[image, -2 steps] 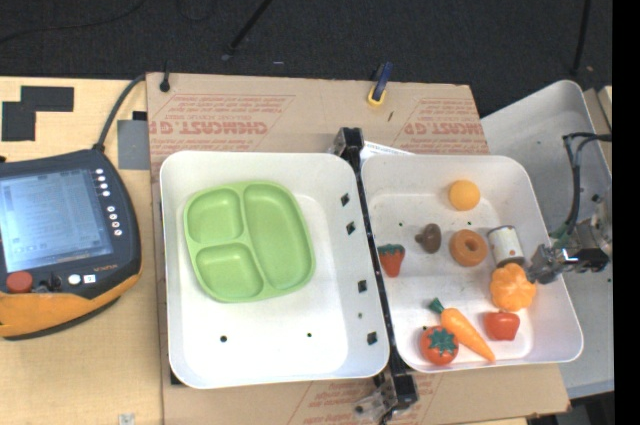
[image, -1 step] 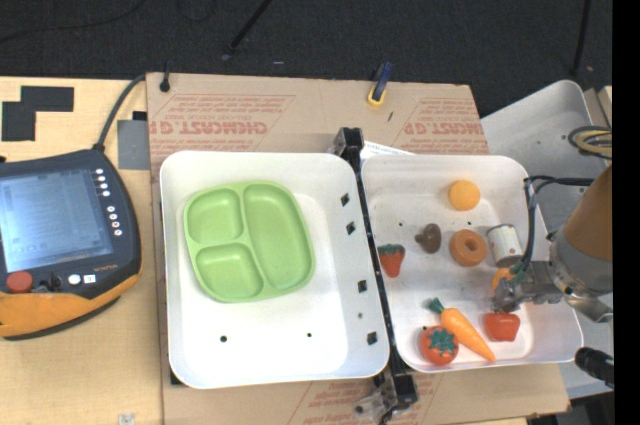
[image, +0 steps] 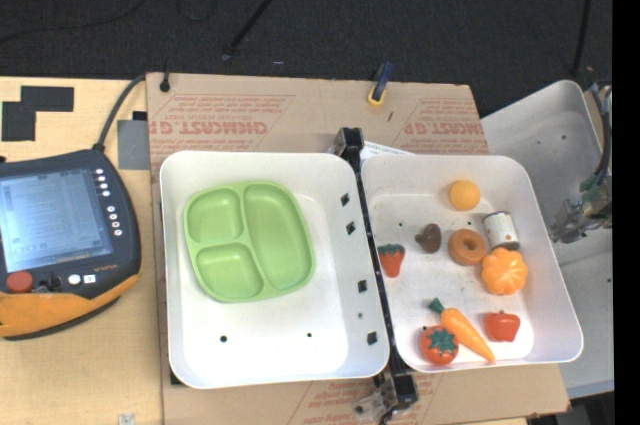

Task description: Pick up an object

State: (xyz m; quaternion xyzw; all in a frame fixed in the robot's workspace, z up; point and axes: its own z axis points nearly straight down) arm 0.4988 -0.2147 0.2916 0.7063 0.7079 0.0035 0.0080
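Lying aslant in right bin (image: 545,213): carrot (image: 466,332), leafy end up-left.

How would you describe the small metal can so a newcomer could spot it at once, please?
Look in the right-hand white bin, toward its right wall. The can lies between the donut and the pumpkin. It is the only shiny silver item among them.

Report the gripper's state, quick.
Gripper: at the view's right edge, beside the right bin; its state cannot be told.
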